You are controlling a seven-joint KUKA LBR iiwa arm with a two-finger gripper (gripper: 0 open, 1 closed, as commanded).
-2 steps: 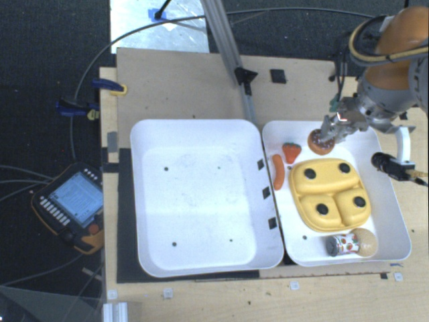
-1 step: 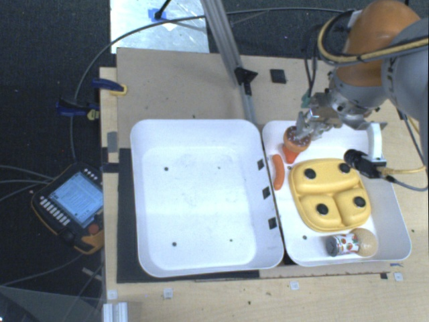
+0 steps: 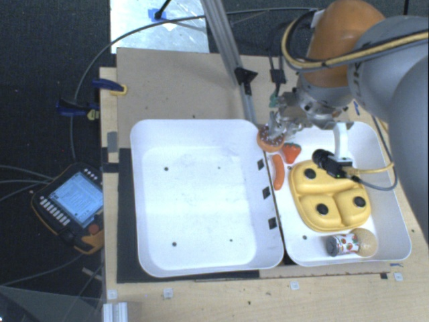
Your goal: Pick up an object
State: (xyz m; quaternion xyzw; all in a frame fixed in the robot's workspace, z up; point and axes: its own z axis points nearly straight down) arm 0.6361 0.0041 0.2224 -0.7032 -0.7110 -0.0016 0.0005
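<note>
The gripper (image 3: 276, 134) sits at the upper left corner of the right bin (image 3: 395, 210), just over the rim where the two bins meet. At its tip is a small round brownish thing (image 3: 269, 138), speckled and partly hidden by metal; cannot tell whether it is held, nor whether the gripper is apart or together.

Just below it: an orange-red carrot top (image 3: 291, 153) and an orange sausage (image 3: 277, 170) lying lengthwise along the bin's left wall. Any of these could be the pick target.

Bench: tan board (image 3: 174, 86) on a dark floor. A teach pendant (image 3: 70, 203) with a lit screen lies to the left, cables (image 3: 87, 79) run across the floor, and blue clamps (image 3: 104, 86) sit at the board's left edge.

Left bin (image 3: 144, 180): white, shallow, a few dark dots on its floor. Right bin: a yellow moulded tray (image 3: 332, 196) with three dark studs in the middle, a small can (image 3: 340, 245) touching a tan ball (image 3: 365, 241) near the front wall, and a white post (image 3: 340, 139) with a black fitting behind the tray
</note>
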